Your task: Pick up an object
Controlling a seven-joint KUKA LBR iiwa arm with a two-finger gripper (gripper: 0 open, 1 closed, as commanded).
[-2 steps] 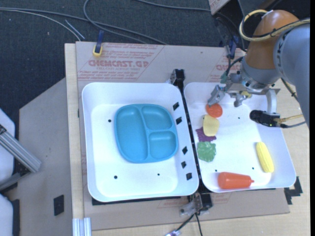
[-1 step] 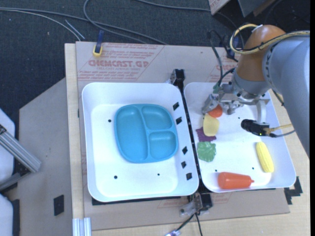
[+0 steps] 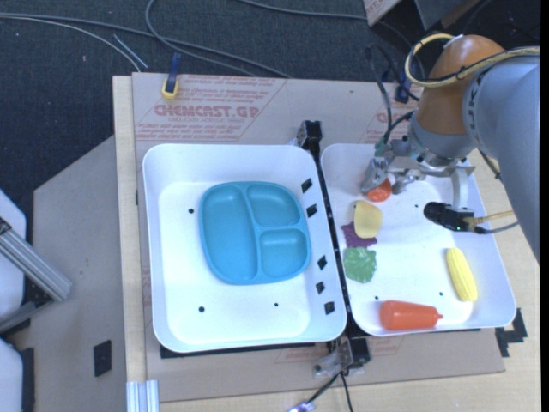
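Camera view: end effector [image 3: 383, 181] low in right bin [image 3: 497, 303], at small red-orange object [image 3: 380, 192]; grip state cannot tell. Yellow piece [image 3: 367, 219] just below it, green piece [image 3: 360, 264] and orange carrot [image 3: 410, 315] farther below. Corn [image 3: 461, 274] lower right. Blue tray [image 3: 255, 230] left, other bin [image 3: 163, 256].

The right bin [image 3: 491, 275] holds the pickable pieces. A small red-orange item [image 3: 380, 190] sits near the bin's far-left corner, directly under the gripper [image 3: 383, 177]. Just nearer lies a pale yellow piece [image 3: 367, 219], touching a purple piece [image 3: 357, 235] below it. A green leafy lump [image 3: 360, 264] rests just beside the purple one. A yellow corn cob [image 3: 461, 274] lies lengthwise near the right wall. An orange carrot [image 3: 409, 315] lies along the near edge.
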